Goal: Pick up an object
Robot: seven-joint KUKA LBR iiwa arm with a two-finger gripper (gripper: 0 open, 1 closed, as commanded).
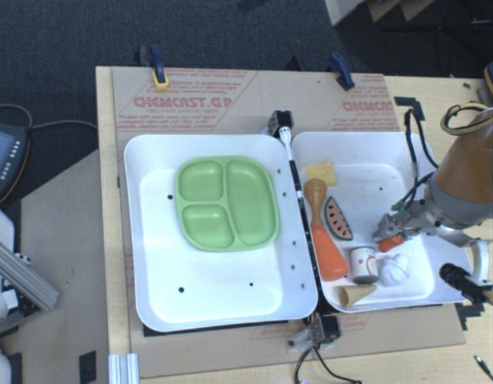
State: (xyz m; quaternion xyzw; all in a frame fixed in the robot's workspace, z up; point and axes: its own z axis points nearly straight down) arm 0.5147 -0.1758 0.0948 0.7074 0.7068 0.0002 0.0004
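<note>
- bench (pixel 230 102): brown board top, red CHEMCAST print
- two white bins on it: right bin (pixel 354 146) under gripper fingers (pixel 388 232), left bin (pixel 150 238) well beyond them

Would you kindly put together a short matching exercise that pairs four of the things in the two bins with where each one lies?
Things:
1. green divided plate
2. watermelon slice
3. ice cream cone
4. yellow piece

Places:
A. near the front edge of the right bin
B. in the left bin
C. at the back of the right bin, above the wooden-handled tool
D. mid right bin, just right of the wooden handle

Pairs: 1-B, 2-D, 3-A, 4-C
</note>
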